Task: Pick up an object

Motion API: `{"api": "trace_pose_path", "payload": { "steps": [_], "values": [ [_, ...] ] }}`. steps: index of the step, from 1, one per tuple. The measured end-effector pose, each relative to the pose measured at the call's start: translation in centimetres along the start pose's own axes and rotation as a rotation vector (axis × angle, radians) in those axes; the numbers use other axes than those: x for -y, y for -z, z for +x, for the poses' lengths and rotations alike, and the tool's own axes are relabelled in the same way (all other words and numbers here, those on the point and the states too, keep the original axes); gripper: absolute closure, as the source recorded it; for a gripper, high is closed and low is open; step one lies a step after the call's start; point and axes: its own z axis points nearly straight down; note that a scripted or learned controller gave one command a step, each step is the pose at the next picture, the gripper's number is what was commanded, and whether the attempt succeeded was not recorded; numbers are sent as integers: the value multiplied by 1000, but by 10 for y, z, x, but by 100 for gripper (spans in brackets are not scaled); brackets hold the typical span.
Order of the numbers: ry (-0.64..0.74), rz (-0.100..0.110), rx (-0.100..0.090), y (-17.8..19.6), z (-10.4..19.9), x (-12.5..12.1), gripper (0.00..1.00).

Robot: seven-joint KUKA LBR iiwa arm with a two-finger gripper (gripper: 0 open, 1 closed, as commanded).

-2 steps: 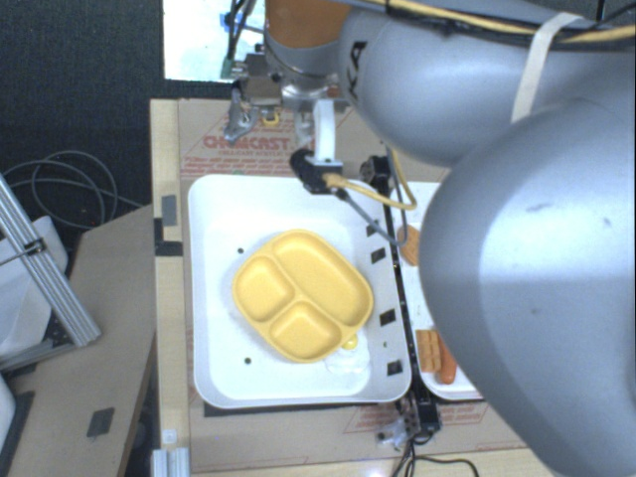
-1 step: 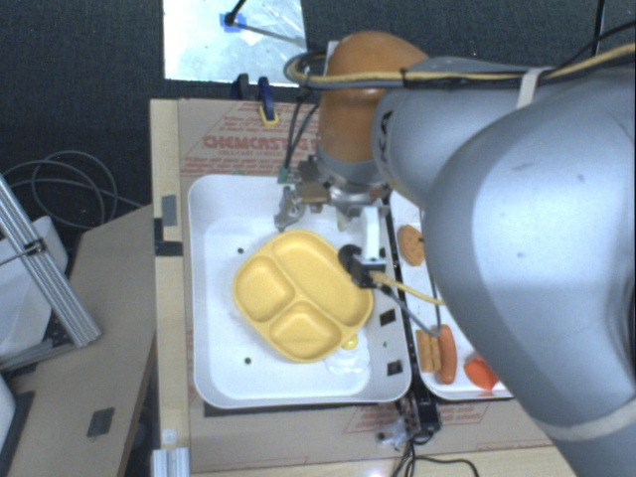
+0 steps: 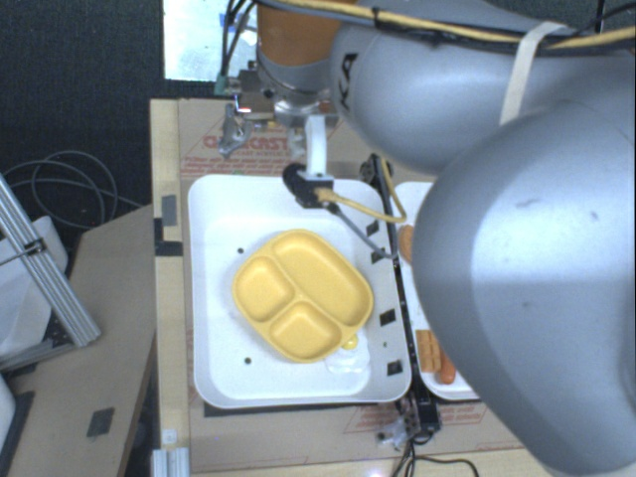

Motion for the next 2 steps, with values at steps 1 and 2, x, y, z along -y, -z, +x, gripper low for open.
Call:
{"api": "trace_pose_path", "payload": {
  "steps": [1,2],
  "values": [
    [-4,15,4,42,-3,94,0],
    [-4,8,1,134,-1,160,0]
  ]
}}
